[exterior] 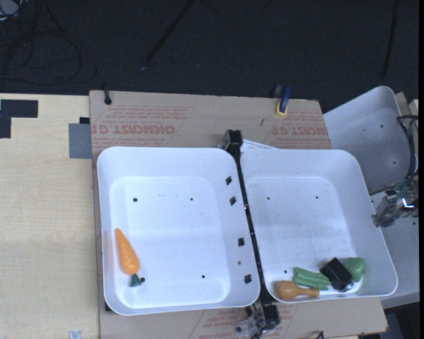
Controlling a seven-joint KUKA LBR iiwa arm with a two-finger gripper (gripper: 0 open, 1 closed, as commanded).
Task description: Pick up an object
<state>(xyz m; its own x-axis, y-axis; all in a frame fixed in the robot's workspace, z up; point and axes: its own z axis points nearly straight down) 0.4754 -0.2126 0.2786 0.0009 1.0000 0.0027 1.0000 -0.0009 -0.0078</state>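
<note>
Two shallow white bins sat side by side on a cardboard sheet (198,119) laid over the pale wooden surface (35,210). The left bin (106,189) held a toy carrot (126,253) near its front-left wall, orange body pointing toward the rear, small green top toward the front.

The right bin (367,210) held four items clustered along its front wall: an orange-tan pear-shaped toy (295,290) at the left of the group, a green pod-shaped toy (311,278) just beside it, a black block (337,273) resting against the pod, and a light green rounded piece (355,265) touching the block's right side.

The arm's grey body (364,129) lay at the right, outside the bins. A small metal assembly (392,207) showed near the right bin's outer edge — the state of the claw could not be determined.
</note>
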